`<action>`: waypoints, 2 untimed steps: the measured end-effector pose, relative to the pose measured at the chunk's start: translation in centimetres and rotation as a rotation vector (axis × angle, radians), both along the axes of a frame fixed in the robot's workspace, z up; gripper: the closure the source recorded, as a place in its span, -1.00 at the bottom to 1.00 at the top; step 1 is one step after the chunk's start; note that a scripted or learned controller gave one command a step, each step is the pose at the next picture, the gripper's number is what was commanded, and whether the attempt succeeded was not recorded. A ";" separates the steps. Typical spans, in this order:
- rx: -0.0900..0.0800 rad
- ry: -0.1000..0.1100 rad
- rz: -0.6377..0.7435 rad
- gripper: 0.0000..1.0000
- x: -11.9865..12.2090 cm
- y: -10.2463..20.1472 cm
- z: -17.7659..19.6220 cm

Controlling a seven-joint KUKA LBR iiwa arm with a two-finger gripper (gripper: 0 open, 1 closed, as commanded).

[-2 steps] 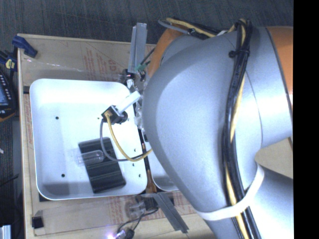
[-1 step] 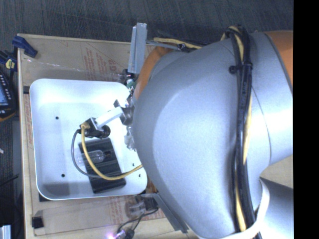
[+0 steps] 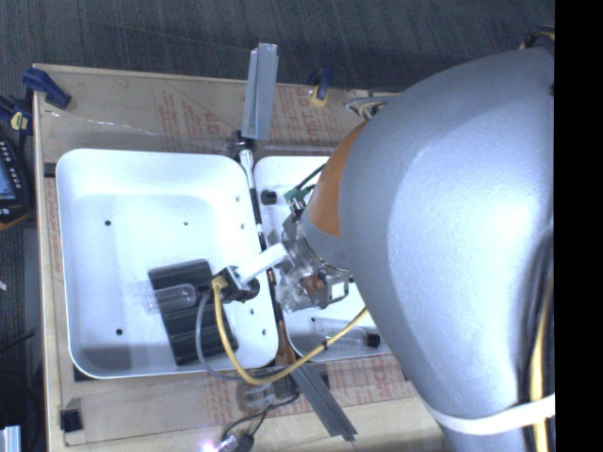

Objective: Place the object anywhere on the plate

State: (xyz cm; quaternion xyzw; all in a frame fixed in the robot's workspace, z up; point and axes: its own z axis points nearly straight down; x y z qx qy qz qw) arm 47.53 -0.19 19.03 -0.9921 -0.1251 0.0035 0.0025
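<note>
One clear bulb-like object [image 3: 170, 298] lies, long axis left-right, on the black plate [image 3: 193, 332] in the left bin [image 3: 94, 186] — to the left of the gripper [image 3: 303, 288], which hangs at the bins' divide; open or closed, I cannot tell.

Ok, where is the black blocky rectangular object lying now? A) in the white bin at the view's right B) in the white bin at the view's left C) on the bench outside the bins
B: the black blocky rectangular object lies inside the shallow white bin at the view's left, toward its lower edge.
</note>
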 end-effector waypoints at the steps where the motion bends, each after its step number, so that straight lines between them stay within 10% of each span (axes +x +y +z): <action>1: 0.001 -0.007 0.396 1.00 0.2 -3.2 8.3; 2: 0.000 0.001 0.186 1.00 0.0 4.9 2.5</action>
